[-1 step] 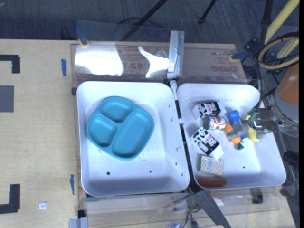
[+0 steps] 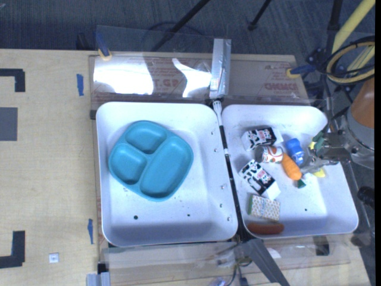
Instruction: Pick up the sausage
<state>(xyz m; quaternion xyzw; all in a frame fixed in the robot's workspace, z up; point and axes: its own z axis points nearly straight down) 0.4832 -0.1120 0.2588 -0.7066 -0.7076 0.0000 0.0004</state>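
Observation:
The sausage (image 2: 265, 228) is a short reddish-brown link lying flat against the front wall of the right bin (image 2: 339, 210). My gripper (image 2: 317, 152) hangs over the right side of that bin, far behind and to the right of the sausage. It is close to an orange carrot (image 2: 290, 167) and a small yellow piece (image 2: 319, 172). The grey wrist hides part of the bin's right rim.
Two cow-patterned cartons (image 2: 260, 137) (image 2: 256, 176), a small can (image 2: 272, 154), a blue item (image 2: 294, 149) and a patterned packet (image 2: 265, 207) crowd the right bin, the packet just behind the sausage. A blue divided plate (image 2: 151, 159) sits in the left bin (image 2: 119, 219).

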